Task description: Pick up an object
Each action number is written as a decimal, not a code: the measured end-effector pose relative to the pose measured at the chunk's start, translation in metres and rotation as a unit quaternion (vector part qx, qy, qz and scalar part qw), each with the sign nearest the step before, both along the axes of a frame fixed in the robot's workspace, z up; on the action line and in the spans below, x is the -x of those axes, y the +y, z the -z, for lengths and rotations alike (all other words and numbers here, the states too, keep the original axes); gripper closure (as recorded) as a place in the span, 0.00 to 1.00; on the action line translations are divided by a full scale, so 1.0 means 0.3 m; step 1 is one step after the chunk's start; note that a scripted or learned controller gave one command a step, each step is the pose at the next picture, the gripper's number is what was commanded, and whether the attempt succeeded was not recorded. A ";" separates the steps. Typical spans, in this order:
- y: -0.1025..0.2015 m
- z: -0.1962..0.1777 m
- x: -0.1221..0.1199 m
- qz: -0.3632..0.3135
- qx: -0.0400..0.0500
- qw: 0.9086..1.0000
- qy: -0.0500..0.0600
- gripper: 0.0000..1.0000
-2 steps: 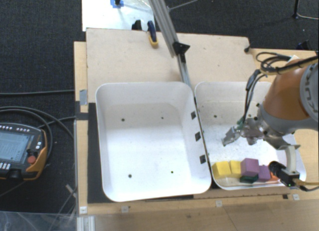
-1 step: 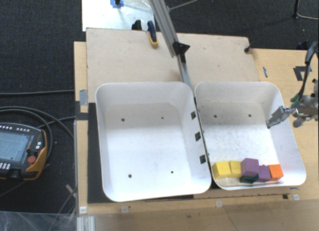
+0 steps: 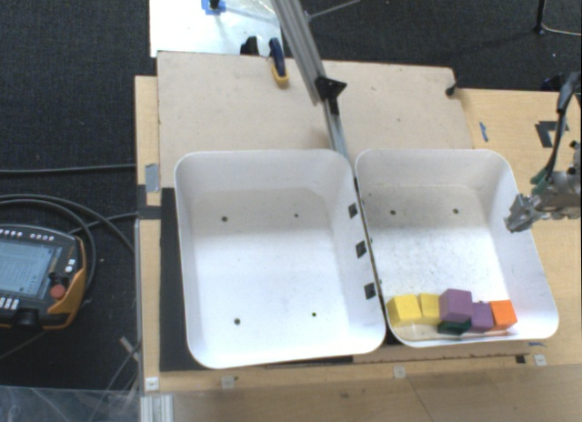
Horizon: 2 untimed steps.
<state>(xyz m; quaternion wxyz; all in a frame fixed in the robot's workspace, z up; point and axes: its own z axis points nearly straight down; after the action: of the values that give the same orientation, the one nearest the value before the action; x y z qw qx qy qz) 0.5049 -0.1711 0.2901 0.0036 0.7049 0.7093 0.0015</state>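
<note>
Hovering at the right bin's (image 3: 509, 184) right rim, the gripper (image 3: 520, 216) was seen well apart from the blocks. The purple block (image 3: 456, 302) lay nearer the camera, leftward. Whether its fingers were apart could not be told.

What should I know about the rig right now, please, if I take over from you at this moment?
End effector: at the right bin's right rim, above the blocks, with nothing seen in it.
Objects: all in the right bin's near edge, bunched in a row: two yellow blocks, a purple block, a dark green piece, a smaller purple block, an orange block.
Done: no pick yet.
Left: descend onto one block, grasp, lift.
</note>
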 end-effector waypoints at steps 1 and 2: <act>0.213 0.025 0.044 -0.002 -0.003 1.000 0.003 1.00; 0.413 0.134 0.004 -0.002 -0.003 1.000 0.004 1.00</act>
<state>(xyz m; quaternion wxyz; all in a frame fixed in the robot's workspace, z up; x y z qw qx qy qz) 0.5038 -0.0471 0.2499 -0.0012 0.7031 0.7110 0.0005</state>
